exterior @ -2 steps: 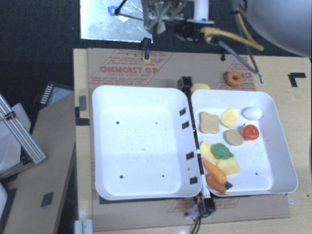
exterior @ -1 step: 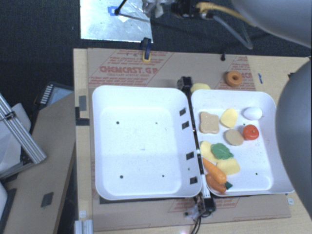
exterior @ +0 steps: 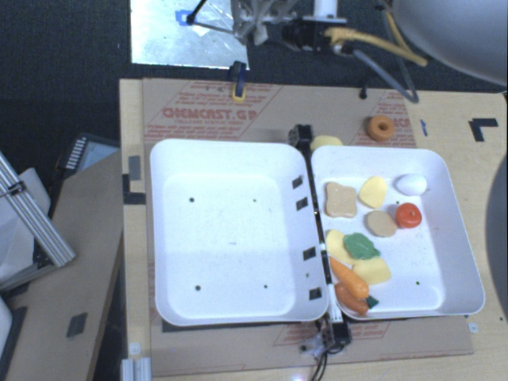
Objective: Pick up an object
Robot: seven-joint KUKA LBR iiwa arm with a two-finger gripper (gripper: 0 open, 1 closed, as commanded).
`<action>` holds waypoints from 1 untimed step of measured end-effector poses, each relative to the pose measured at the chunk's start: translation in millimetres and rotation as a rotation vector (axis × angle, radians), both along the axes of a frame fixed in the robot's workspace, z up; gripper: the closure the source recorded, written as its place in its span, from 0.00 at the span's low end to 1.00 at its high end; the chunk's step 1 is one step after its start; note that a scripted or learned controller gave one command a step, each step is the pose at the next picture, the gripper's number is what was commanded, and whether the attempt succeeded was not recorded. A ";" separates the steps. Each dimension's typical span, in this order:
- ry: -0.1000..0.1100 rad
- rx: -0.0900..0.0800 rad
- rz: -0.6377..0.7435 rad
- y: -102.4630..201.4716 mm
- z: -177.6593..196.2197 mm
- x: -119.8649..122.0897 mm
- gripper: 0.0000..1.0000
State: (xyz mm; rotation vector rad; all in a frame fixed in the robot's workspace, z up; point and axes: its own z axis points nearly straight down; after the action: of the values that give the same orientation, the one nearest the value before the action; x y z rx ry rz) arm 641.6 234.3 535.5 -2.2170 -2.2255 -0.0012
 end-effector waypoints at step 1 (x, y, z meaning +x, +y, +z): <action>-0.004 0.000 -0.003 -0.5 -0.1 27.7 1.00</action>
State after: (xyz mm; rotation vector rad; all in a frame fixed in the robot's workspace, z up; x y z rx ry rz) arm 669.3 233.7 535.3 -2.2220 -2.2247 -0.0048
